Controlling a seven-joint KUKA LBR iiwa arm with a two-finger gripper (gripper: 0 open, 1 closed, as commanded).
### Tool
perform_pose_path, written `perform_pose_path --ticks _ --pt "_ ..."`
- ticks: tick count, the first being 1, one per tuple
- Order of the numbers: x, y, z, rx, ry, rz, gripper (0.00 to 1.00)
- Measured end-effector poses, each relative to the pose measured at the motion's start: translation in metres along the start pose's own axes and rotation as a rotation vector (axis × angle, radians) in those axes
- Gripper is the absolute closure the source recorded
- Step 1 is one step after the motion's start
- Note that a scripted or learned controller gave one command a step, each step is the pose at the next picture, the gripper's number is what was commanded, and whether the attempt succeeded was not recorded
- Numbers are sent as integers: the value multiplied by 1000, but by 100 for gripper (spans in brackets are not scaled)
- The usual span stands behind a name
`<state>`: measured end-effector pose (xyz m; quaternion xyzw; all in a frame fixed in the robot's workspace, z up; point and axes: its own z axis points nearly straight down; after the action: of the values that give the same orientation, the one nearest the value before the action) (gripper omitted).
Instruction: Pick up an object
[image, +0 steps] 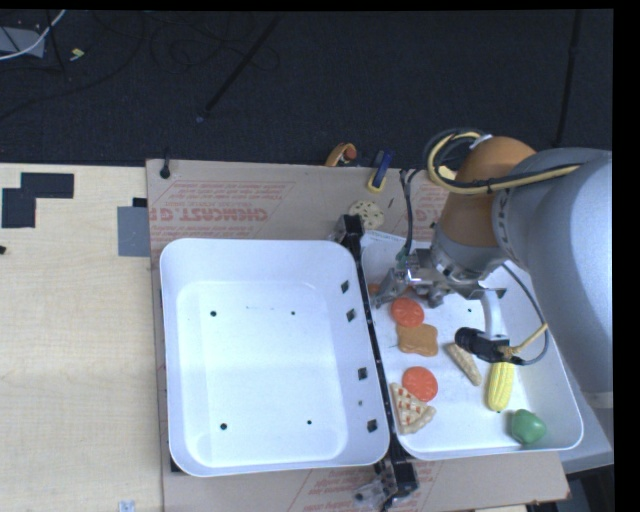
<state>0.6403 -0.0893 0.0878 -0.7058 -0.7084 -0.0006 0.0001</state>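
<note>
Upper tomato slice (407, 312) sits right under the claw (428, 288), whose grip state I can't tell, w/ toast piece (419, 340) just below that, 2nd tomato slice (420, 383) & pizza wedge (410, 408) further down, corn cob (500, 385) & green lime (527, 427) off to lower right, all in right bin (560, 440).

place: robotics lab | evidence: KUKA arm (560, 230), white bins (260, 455), cables (240, 50)
</note>
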Motion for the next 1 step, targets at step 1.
perform_pose_path --ticks 1 --pt "-2 -2 -10 5 0 1 100"
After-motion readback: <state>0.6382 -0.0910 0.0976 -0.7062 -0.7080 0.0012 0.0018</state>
